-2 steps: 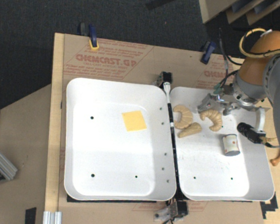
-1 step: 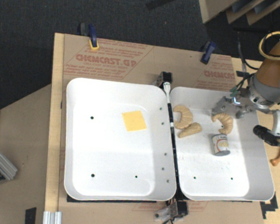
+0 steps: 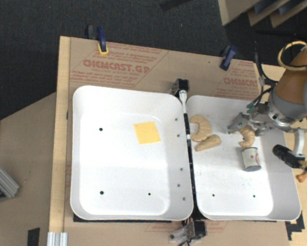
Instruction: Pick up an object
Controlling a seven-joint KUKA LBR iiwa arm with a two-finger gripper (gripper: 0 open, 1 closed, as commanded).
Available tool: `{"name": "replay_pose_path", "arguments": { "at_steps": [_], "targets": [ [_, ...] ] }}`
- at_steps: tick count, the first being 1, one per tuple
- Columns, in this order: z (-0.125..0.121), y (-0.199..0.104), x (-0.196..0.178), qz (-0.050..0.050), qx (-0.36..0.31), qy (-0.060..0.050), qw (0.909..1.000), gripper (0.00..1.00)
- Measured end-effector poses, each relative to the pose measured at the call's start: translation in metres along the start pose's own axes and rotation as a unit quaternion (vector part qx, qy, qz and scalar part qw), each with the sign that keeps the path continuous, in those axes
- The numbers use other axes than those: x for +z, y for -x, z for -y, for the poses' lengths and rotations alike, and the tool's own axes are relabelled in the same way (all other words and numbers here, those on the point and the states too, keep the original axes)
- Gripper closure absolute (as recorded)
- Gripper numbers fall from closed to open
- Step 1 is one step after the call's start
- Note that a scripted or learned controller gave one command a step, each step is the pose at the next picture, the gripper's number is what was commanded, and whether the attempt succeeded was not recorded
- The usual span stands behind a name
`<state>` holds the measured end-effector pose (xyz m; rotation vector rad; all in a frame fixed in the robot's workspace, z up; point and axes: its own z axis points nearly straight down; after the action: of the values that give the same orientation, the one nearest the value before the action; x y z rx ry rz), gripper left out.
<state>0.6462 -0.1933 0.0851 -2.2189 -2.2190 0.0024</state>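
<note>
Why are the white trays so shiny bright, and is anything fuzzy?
Camera view: the left bin and right bin look washed out under strong overhead light; the yellow square stays sharp, with hardly any shadow; the arm at the right looks slightly soft.

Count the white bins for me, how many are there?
2. The left bin has a yellow square in it. The right bin sits beside it, and some of it may be hidden under the arm.
</note>
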Motion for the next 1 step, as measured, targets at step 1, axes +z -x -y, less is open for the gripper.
{"name": "replay_pose_path", "arguments": {
  "at_steps": [1],
  "targets": [
    [-0.0017,0.0009,-0.0113,0.002,-0.001,0.003,1.0000,1.00]
  ]
}}
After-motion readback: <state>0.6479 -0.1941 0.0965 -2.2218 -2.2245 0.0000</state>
